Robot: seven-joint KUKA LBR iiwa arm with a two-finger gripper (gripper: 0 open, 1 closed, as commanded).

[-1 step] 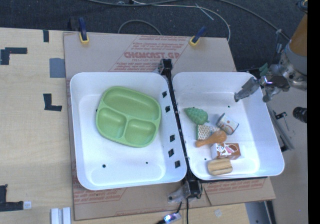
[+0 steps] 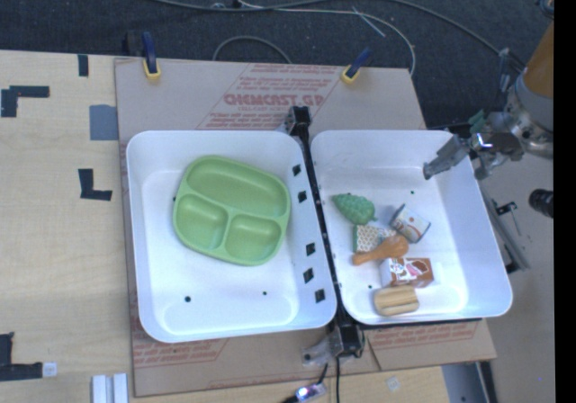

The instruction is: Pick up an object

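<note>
Nearest the lens, a black clamp (image 2: 337, 343) grips the near edge where the two shallow white bins meet. The tool (image 2: 454, 161), dark grey at the end of the grey arm (image 2: 526, 127), hangs over the far right corner of the right white bin (image 2: 450, 212). Whether it is wide or narrow cannot be told from this angle.

Six small objects lie on the floor of that bin, all well apart from the tool, clustered towards the middle and the near side:
- one bumpy green lump (image 2: 354, 207), farthest back;
- one small grey can (image 2: 409, 227) lying on its side;
- one pale patterned square piece (image 2: 367, 236);
- one orange carrot-shaped piece (image 2: 382, 251), touching the square piece;
- one red and white carton (image 2: 412, 272);
- one tan bread-like roll (image 2: 396, 301), nearest the front rim.

One light green plastic plate (image 2: 232, 210) with three compartments lies in the left white bin (image 2: 148, 239).

Both bins rest on one brown cardboard sheet (image 2: 270, 95) printed with red lettering. Two blue and yellow clamps (image 2: 148, 59) (image 2: 355, 67) hold its far edge to the wooden worktop (image 2: 54, 257), which bears several black tape marks (image 2: 90, 183). Beyond, thin cables (image 2: 270, 5) trail across a dark floor.
</note>
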